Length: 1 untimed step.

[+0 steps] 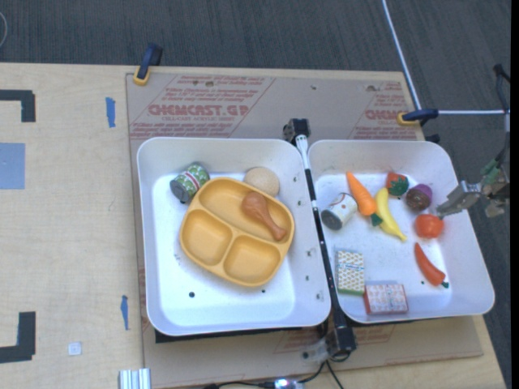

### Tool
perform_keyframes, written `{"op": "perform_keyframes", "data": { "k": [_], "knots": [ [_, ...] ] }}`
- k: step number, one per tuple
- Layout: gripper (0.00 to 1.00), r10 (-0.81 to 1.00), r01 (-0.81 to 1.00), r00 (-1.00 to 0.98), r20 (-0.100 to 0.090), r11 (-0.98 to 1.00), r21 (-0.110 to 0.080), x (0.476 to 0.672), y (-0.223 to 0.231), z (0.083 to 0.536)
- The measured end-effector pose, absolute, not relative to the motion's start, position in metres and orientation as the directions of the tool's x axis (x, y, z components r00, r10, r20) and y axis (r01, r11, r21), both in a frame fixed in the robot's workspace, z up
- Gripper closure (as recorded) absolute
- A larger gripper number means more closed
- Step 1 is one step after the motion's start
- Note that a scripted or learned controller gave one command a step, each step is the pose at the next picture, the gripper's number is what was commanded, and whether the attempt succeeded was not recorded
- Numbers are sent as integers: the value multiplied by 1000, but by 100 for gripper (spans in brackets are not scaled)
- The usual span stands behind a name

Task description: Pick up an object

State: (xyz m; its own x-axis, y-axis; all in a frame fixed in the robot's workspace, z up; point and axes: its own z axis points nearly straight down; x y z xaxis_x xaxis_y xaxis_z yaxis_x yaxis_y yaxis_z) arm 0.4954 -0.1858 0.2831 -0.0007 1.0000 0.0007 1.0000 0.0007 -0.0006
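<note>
Dark carpet surrounded wooden bench. Your gripper point(456, 202) sat at right bin's point(466, 254) right rim, fingers apart, nothing between them. Tomato point(429, 226) lay just beside fingertips, inside right bin; purple onion point(419, 196) near, red chili point(430, 267) below tomato. Judged: pick not yet made; you had closing and lifting left.

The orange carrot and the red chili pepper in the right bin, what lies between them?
A yellow banana lies between carrot and chili, seen in the camera view.
</note>
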Motion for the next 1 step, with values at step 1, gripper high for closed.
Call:
{"op": "perform_keyframes", "data": {
  "k": [1],
  "knots": [
    [0, 1000, 1000, 1, 0, -1, -1, 494, -188, 120]
  ]
}}
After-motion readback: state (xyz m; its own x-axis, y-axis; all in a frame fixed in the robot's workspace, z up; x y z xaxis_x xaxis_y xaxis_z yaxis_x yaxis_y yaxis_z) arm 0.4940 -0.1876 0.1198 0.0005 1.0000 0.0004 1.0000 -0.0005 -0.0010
